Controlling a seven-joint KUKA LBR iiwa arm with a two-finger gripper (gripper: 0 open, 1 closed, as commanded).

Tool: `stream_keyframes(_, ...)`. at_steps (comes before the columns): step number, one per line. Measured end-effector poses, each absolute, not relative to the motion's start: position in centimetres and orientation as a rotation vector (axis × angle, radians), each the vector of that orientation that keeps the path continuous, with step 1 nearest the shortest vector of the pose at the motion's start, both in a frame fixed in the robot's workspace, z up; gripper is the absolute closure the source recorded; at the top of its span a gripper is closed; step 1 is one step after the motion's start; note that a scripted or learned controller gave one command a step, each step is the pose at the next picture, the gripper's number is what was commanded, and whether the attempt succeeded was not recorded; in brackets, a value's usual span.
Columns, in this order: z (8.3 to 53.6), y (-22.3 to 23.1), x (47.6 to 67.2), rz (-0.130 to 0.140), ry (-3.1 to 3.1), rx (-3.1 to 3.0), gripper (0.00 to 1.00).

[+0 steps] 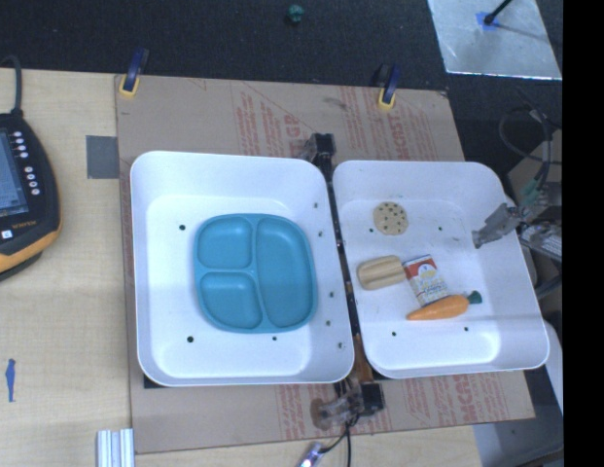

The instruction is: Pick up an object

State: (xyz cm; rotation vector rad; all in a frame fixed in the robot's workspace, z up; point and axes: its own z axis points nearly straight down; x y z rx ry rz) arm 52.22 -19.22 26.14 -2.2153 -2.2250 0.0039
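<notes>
1. Two shallow white bins stood side by side on the worktop: the left bin [156,261] and the right bin [506,343].
2. The left bin held one blue plate [254,272] with three compartments, lying flat near the middle.
3. The right bin held four small things: one round cookie [390,218] toward the far side, one tan bread roll [380,271] near the bin's left wall, one small carton [425,280] just beside the roll, and one orange carrot [442,306] with a green end, touching or almost touching the carton's near end.
4. The carton had a red and white label, but its writing was too small to read.
5. The hand [498,224] was at the right edge of the right bin, well apart from the four things; I cannot tell if it was open or closed, and nothing was visible in it.
6. A brown cardboard sheet [282,115] with faint red print, not readable, lay under the bins, held by two clamps [134,71] at its far edge.
7. The worktop [58,358] was light wood; one control pendant [15,197] with a screen lay at its left. Beyond it the floor [233,17] was dark.
</notes>
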Motion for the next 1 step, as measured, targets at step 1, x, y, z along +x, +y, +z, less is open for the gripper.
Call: stream_keyframes(1, 17.86, -14.06, 55.70, 0.007, -2.226, -2.211, 0.00)
